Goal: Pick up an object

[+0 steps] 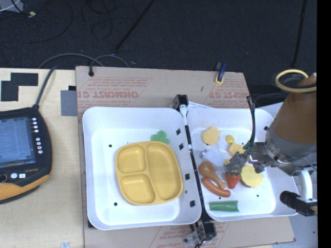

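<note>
Two white bins (98, 138) on cardboard (129, 87)

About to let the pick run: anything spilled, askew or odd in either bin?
Nothing spilled or damaged. The one oddity: a small green toy piece lies loose in the left white bin, beside the yellow three-compartment plate, while the other toy foods sit in the right white bin.

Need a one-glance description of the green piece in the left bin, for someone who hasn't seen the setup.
Look at the left white bin, which holds a yellow divided plate. Just beyond the plate's far edge, on the bin floor, lies a small green piece. It is the only green thing in that bin; the other green item, a long flat one, lies in the right bin.
</note>
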`<state>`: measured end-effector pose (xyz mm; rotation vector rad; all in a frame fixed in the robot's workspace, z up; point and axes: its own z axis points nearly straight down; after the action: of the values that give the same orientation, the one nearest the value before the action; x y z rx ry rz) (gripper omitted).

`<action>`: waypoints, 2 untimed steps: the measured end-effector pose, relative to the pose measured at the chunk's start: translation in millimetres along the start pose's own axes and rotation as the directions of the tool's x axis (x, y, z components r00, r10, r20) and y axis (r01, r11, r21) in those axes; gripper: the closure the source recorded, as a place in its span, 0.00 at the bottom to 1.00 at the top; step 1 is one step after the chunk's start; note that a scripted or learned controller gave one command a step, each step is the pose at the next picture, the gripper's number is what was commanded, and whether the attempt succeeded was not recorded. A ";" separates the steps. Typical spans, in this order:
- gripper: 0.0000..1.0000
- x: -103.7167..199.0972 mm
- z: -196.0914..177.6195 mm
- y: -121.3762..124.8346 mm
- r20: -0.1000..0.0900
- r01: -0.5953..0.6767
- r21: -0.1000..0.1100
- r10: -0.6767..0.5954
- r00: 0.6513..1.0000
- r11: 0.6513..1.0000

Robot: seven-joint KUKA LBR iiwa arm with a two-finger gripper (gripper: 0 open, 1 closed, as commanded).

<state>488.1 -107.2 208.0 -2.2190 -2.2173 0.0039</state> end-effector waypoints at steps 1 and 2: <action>1.00 -0.5 -9.6 0.0 -0.001 -0.001 0.003 0.001 1.000 1.000; 1.00 13.2 -139.6 45.5 0.004 0.005 -0.019 -0.004 1.000 1.000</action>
<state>534.4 -94.2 347.4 -2.2255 -2.2338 -0.0136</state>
